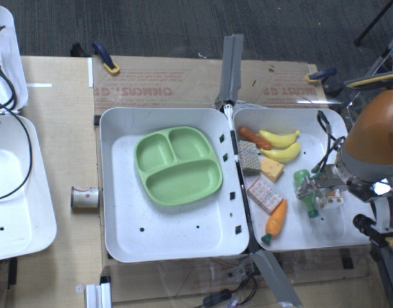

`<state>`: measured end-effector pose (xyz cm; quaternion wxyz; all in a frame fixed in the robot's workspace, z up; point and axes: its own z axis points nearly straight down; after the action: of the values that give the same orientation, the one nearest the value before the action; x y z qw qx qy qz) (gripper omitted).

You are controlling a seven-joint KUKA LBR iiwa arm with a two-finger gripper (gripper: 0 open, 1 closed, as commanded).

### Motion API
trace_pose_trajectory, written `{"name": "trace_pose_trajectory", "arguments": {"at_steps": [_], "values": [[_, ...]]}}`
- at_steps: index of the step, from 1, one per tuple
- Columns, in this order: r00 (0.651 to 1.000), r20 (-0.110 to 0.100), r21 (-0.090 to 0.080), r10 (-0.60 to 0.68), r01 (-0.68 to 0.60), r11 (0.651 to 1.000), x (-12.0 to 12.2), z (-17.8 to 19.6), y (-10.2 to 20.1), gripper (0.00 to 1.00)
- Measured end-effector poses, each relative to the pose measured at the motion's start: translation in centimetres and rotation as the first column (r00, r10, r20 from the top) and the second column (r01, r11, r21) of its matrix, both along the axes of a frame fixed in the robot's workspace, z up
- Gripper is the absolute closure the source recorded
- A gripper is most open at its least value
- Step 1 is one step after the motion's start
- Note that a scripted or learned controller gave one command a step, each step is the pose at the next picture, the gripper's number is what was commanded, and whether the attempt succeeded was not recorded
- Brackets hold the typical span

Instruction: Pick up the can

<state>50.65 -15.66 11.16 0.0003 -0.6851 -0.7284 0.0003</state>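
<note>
A: What do you see, left to right?
B: The can (85,197) lies on the bench left of the bins, then your green plate (178,165); the gripper (310,194) pinches a green bottle (306,191) in the right bin (331,233).

the can (85,198) lies on its side on the wooden bench top, outside both bins, just beside the left wall of the left bin. it is a small silvery cylinder with an orange-brown patch on its label, its long axis running roughly left to right.
</note>
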Motion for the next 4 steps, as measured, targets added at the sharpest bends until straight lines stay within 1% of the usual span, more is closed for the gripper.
{"name": "trace_pose_trajectory", "arguments": {"at_steps": [1, 2, 3, 4], "values": [[1.0, 0.0, 0.0, 0.001, -0.001, 1.0, 0.0, 0.0, 0.0, 0.0], [0.983, 0.015, 0.026, -0.181, 0.181, 0.983, 5.1, -0.4, -2.2, 0.0], [0.976, 0.016, 0.039, -0.216, 0.215, 0.976, 2.2, -1.0, -2.9, 0.0], [0.986, -0.017, 0.043, -0.166, 0.166, 0.985, 4.3, -1.8, -3.1, 0.0]]}}
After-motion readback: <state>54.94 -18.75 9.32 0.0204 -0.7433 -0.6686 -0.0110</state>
